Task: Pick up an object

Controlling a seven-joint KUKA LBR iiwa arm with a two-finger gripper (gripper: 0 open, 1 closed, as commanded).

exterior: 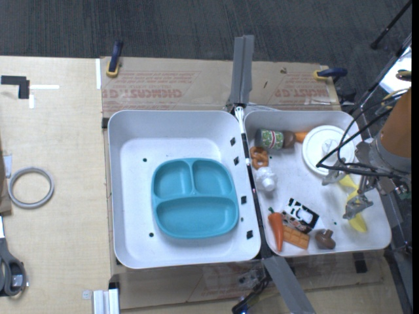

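Bench bears two white bins; the right bin [340,244] holds clutter. My claw [359,205] hangs over a yellow item [357,224] there; its state I cannot tell.

Camera: one fixed view, set above the bench [52,129] and looking down at a slant.
Facing: the far edge of the bench and dark floor lie along the top of the frame; the near bench edge runs along the bottom.
Framing: the left bin [124,175] sits near the centre; the right bin [288,120] lies toward the right side.
Closeness: far enough to take in both bins whole, plus a stretch of bare bench on the left.
Arm entry: the arm [399,133] comes in from the right edge, cut off by the frame.
Shared part: only one view, so no overlap to tell.
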